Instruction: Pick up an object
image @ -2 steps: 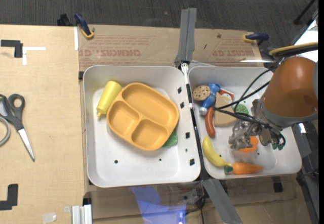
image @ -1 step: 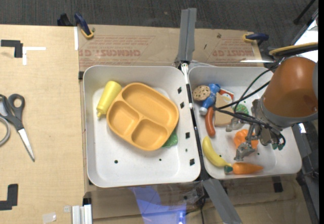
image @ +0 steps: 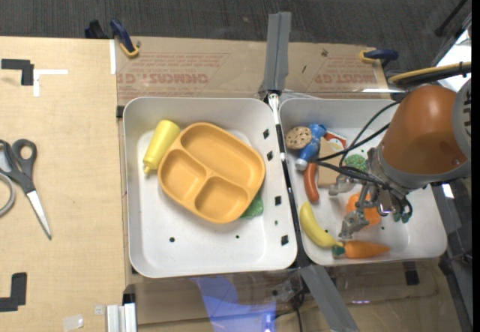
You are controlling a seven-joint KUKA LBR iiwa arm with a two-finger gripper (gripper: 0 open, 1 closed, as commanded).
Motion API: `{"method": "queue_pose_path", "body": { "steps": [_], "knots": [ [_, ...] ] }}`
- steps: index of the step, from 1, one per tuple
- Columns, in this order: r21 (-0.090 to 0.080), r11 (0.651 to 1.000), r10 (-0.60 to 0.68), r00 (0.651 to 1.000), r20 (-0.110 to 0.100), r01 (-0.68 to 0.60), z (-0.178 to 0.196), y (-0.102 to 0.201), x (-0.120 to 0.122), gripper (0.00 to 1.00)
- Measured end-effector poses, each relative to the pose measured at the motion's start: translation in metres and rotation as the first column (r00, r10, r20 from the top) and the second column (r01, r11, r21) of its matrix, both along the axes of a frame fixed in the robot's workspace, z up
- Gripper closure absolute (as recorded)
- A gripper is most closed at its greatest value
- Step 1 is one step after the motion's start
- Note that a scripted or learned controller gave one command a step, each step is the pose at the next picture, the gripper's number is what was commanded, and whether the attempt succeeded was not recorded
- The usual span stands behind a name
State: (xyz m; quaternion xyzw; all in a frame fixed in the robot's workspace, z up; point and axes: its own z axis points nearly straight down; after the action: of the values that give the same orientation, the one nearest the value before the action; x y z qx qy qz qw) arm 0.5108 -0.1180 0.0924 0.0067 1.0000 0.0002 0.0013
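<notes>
The gripper (image: 358,219) hangs low in the right bin (image: 420,248), its fingers (image: 349,228) seemingly closed around a small orange piece (image: 362,216), though that grip is hard to confirm, with the carrot (image: 365,249) just below them and the banana (image: 315,225) beside them.

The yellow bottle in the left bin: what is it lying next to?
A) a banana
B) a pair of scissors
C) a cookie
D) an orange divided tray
D: the yellow bottle lies along the upper-left edge of the orange divided tray in the left bin.
</notes>
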Motion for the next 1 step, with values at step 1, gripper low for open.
{"method": "queue_pose_path", "body": {
  "steps": [1],
  "knots": [
    [-0.002, 1.0, 0.003, 1.0, 0.004, -0.003, 0.0097, 0.0004, 0.0015, 1.0]
  ]
}}
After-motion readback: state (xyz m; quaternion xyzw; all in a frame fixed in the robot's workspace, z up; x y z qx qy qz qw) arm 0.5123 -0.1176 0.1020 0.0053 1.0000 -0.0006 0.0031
